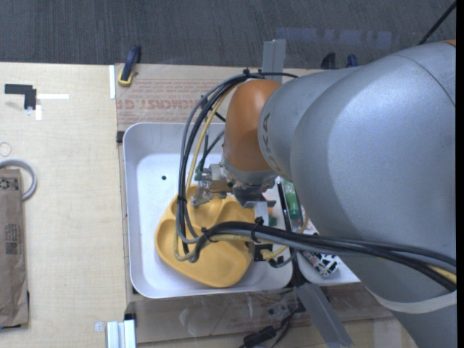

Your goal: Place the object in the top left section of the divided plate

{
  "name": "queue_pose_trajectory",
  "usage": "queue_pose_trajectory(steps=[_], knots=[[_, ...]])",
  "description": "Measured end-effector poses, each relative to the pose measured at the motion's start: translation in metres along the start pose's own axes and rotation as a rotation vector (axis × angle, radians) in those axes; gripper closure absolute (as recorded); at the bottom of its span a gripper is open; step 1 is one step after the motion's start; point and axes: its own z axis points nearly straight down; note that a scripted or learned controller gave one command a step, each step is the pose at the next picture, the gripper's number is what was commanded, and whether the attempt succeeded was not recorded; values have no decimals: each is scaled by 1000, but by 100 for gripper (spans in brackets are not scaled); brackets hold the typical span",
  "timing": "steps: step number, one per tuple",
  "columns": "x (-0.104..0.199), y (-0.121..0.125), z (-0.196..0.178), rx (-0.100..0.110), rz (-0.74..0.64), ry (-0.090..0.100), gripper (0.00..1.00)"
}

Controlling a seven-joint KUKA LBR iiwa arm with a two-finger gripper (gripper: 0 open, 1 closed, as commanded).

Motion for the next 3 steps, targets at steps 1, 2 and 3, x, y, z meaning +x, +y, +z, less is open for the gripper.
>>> queue_pose_trajectory(steps=[1,2,3], knots=[[34,-26,-2,-21,-156,-18,0],[32,-65,-11,-50,-187,-17,0],[28,-67,-16,-33,-183,-22,100]])
